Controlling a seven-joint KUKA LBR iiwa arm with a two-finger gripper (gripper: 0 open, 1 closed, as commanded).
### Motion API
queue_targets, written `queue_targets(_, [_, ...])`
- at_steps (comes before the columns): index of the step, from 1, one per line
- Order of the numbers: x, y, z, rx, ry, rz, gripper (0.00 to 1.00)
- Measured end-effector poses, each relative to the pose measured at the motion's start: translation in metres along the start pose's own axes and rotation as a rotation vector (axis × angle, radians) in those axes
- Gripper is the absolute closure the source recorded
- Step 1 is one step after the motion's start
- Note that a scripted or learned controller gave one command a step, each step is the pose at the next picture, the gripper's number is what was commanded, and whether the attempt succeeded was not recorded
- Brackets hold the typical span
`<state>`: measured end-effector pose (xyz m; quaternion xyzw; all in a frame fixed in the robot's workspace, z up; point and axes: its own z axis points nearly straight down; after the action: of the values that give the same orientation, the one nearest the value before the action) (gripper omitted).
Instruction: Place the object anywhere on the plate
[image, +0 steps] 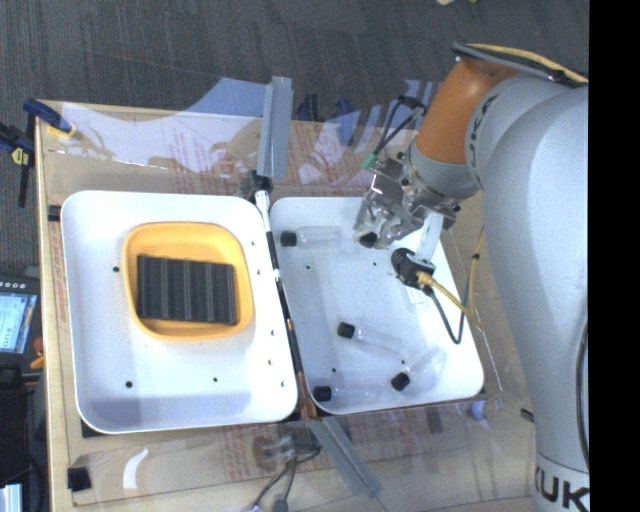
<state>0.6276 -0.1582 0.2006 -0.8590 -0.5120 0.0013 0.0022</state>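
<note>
A yellow plate with a dark ridged centre lies in the left bin. Three clear vials with black caps lie in the right bin: one at the back left, one near the middle, and one at the front right. My gripper hangs low over the back of the right bin, just right of the back-left vial. A small dark part shows at its tip, and I cannot tell if it is a vial cap.
The arm's grey body and orange band fill the right side, above the right bin's right wall. A black cable with a yellow lead dangles below the wrist. A small black item sits at the right bin's front left corner.
</note>
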Motion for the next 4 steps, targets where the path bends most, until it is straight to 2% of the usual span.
queue_targets(1, [0.047, -0.029, -0.031, -0.003, -0.001, -0.136, 1.00])
queue_targets(2, [0.088, -0.023, -0.026, -0.004, -0.001, -0.267, 1.00])
queue_targets(3, [0.109, -0.046, 0.010, 0.000, -0.002, -0.600, 1.00])
queue_targets(4, [0.107, -0.067, 0.010, 0.001, -0.003, -0.859, 1.00])
